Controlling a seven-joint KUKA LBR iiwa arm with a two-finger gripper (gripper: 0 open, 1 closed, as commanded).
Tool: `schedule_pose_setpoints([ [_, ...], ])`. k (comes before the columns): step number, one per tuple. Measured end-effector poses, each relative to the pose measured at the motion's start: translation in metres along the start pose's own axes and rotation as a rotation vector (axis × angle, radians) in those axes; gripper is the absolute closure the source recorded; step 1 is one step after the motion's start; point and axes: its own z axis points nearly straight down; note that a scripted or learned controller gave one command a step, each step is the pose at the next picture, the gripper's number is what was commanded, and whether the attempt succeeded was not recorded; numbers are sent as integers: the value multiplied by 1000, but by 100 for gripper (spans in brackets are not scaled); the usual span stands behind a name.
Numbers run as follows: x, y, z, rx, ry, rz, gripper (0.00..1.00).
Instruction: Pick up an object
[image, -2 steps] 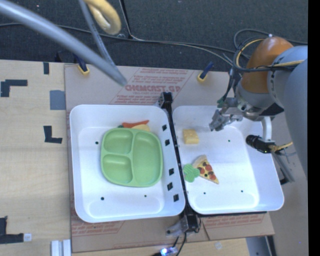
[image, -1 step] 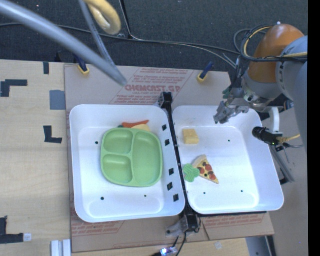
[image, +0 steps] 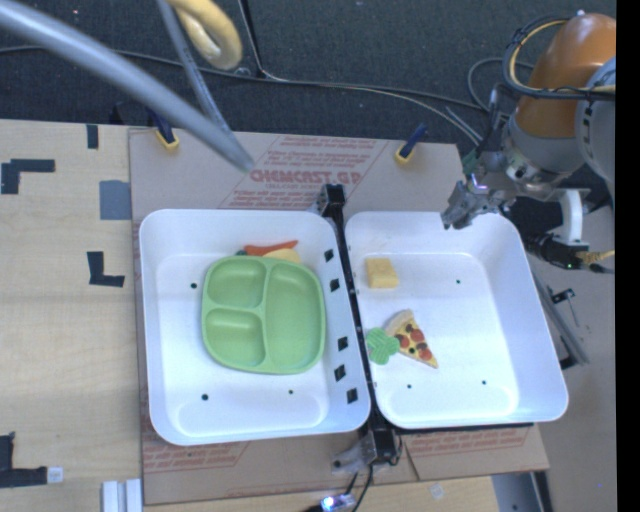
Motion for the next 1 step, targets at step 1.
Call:
schedule_pose_setpoints([
  [1, 53, -6, 10, 6, 1, -3, 100],
])
